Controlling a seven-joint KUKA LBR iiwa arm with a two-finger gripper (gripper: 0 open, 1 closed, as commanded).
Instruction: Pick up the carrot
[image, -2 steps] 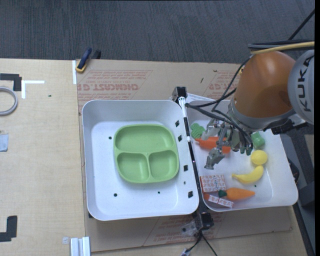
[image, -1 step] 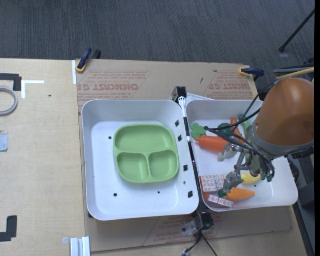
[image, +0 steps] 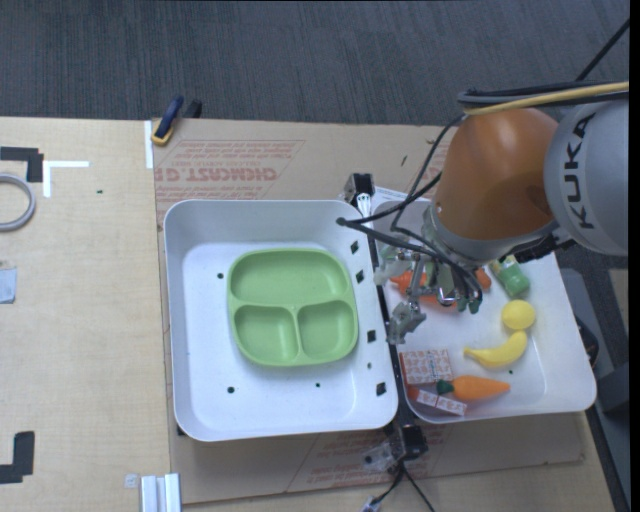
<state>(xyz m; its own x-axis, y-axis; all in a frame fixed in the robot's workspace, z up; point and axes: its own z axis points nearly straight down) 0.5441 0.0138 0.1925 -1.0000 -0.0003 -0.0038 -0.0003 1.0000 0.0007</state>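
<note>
The carrot (image: 480, 388) is orange with a green top pointing left. It lies flat near the front edge of the right bin (image: 573, 335). My gripper (image: 437, 295) hangs over the back left part of that bin, under the orange wrist band, well behind the carrot and apart from it. Something orange-red (image: 428, 289) shows just beneath the gripper; I cannot make out what it is.
In the right bin lie a yellow lemon (image: 518, 316), a banana (image: 497, 350), a green piece (image: 514, 279), a patterned card (image: 425, 365) and a red-white packet (image: 440, 402) beside the carrot. The left bin (image: 176, 300) holds a green divided plate (image: 294, 306).
</note>
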